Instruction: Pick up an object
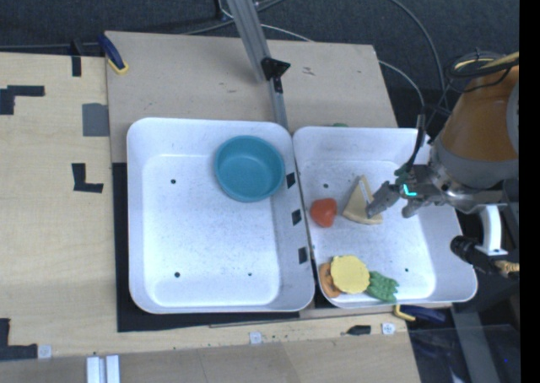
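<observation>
Two white bins share the surface; in the right bin (pixel 439 284), the gripper (pixel 390 198) touches the tan wedge (pixel 361 204) mid-bin. Finger spread: cannot tell. Its slanted faces could slip free.

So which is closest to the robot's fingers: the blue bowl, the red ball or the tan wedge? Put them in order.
From the gripper:
1. Tan wedge, right beside it, right bin.
2. Red ball, further left, same bin.
3. Blue bowl, left bin.
</observation>
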`<state>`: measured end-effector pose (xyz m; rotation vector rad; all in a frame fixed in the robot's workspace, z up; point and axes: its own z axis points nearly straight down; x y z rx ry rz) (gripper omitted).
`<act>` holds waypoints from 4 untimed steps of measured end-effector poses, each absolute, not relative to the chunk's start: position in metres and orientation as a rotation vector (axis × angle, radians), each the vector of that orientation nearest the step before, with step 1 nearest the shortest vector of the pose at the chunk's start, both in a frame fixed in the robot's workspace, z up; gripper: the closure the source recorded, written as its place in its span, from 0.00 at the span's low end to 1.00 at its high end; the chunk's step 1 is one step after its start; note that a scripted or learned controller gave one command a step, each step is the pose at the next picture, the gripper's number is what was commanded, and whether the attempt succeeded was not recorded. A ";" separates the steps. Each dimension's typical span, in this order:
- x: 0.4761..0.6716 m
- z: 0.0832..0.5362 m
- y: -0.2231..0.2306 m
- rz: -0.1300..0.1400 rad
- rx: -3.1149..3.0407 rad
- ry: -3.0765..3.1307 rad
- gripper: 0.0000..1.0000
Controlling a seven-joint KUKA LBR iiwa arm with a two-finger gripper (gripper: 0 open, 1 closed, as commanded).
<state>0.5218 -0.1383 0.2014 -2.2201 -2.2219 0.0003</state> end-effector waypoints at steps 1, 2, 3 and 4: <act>0.522 0.201 -0.138 0.000 -2.220 -2.222 0.00; 0.521 0.159 -0.138 0.004 -2.218 -2.220 0.00; 0.516 0.105 -0.128 0.005 -2.217 -2.220 0.00; 0.516 0.089 -0.128 0.000 -2.222 -2.223 0.00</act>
